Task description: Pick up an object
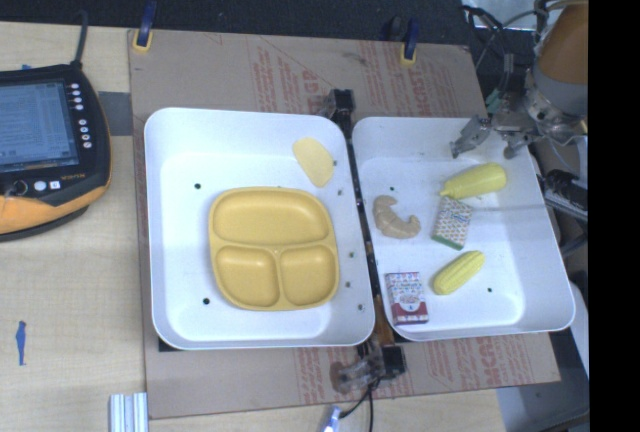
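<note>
The right bin (530, 315) holds a yellow corn cob (474, 181) near its back, a second corn cob (458, 272) toward the front, a tan pastry piece (396, 217), a small green-and-white carton (452, 222) and a red-and-white carton (406, 297). My gripper (488, 146) hangs over the back right of this bin, just behind the upper corn cob. It is open, and nothing sits between its fingers.
The left bin (170, 220) carries a yellow divided plate (272, 247) and a pale yellow oval piece (313, 161) near its back right corner. A teach pendant (45, 145) lies on the bench at far left. Cables and the arm crowd the upper right.
</note>
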Action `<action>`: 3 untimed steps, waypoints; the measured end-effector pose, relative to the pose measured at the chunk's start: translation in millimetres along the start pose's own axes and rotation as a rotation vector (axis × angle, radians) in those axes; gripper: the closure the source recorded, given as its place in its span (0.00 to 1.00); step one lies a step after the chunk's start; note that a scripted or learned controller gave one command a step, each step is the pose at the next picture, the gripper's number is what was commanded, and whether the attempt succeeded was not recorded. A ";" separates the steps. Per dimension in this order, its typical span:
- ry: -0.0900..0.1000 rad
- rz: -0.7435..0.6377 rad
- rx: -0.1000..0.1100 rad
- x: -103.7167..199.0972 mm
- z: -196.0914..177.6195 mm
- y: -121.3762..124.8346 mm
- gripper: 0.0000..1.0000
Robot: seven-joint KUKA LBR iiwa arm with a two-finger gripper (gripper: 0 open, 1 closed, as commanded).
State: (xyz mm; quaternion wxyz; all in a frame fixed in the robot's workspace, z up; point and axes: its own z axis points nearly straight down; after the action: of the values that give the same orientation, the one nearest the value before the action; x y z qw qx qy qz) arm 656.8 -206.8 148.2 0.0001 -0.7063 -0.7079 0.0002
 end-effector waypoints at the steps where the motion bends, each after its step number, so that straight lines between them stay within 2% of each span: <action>1: -0.001 -0.004 0.004 32.9 56.8 -30.9 0.00; 2: -0.001 -0.003 0.003 68.7 -0.9 -93.4 0.00; 3: 0.000 -0.003 0.005 57.5 57.2 -151.5 0.00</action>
State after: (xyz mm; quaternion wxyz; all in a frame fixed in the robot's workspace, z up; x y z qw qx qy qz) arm 505.2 -149.7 91.1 0.0017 -0.7054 -0.7088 0.0019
